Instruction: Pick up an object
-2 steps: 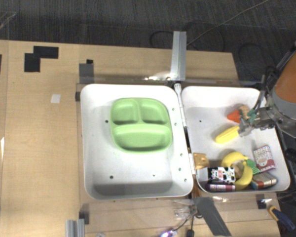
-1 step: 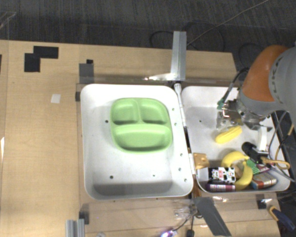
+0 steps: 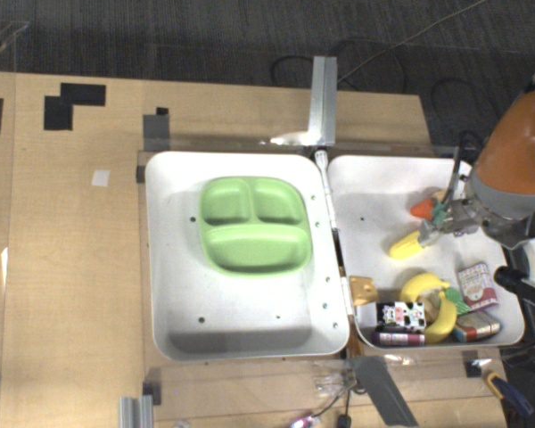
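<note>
The arm, with its orange band [image 3: 517,154], reaches in from the right over the right bin [image 3: 374,185]. My gripper [image 3: 443,220] hangs low at the bin's right side. Its tip is between a small orange object [image 3: 421,209] just to its left and a yellow oblong object [image 3: 406,245] below and left of it. A bit of green shows at the tip, and I cannot make out what it belongs to. Nothing is clearly held.
The left bin [image 3: 174,266] holds a green divided plate [image 3: 254,224]. At the front of the right bin lie a banana [image 3: 435,303], a black-and-white box [image 3: 398,314], a pink-and-white carton [image 3: 475,284] and a marker [image 3: 399,337]. A metal post [image 3: 324,101] stands behind the bins.
</note>
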Robot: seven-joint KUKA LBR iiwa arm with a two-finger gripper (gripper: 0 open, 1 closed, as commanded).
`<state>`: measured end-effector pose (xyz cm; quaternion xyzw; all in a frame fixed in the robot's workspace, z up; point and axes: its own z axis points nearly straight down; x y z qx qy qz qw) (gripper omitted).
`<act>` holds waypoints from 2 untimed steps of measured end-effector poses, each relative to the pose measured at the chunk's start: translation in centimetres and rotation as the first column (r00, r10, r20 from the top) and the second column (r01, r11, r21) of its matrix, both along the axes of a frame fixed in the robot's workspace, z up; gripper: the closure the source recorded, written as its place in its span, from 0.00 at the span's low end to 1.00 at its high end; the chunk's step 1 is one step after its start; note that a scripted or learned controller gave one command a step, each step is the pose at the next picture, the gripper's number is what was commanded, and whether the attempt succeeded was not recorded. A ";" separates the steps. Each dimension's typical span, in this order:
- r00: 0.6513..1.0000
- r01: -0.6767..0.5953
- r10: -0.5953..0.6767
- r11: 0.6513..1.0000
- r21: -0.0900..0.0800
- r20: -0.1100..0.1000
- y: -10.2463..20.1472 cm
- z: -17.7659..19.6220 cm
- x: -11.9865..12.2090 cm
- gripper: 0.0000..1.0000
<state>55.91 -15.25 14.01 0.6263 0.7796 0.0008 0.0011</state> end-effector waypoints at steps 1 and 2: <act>0.797 0.604 -0.604 0.797 0.007 0.008 2.9 -5.0 4.7 1.00; 0.795 0.606 -0.606 0.795 0.004 0.008 2.7 -5.1 4.6 0.00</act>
